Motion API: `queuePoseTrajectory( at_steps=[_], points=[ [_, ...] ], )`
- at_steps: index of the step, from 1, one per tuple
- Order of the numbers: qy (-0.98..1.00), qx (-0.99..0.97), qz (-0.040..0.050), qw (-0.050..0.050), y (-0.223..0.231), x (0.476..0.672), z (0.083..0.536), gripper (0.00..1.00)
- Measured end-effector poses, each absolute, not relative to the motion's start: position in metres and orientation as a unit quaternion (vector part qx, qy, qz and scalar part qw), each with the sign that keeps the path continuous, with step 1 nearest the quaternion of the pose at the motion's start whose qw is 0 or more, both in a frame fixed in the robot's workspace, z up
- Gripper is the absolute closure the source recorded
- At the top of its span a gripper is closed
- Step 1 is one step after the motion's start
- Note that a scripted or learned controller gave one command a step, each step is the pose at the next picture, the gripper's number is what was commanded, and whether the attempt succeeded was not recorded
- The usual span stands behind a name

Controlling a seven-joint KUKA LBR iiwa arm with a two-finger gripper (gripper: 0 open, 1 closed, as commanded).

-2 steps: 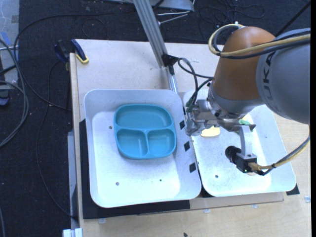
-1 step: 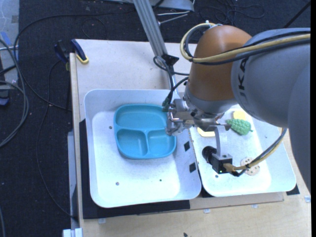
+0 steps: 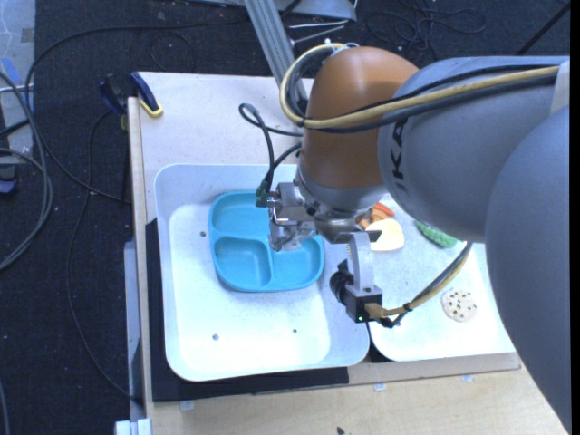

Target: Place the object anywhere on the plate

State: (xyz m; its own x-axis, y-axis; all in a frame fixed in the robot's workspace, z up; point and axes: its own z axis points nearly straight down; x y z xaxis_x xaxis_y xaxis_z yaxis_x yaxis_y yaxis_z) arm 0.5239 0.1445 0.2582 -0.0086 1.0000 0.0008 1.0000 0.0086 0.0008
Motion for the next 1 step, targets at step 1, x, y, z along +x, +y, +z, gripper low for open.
queuePoseTrajectory(
  at_steps=[1],
  points=[
    [-0.71,-0.704,0.0009,0.001,0.1977,0.5149,0.2417,1.0]
  ],
)
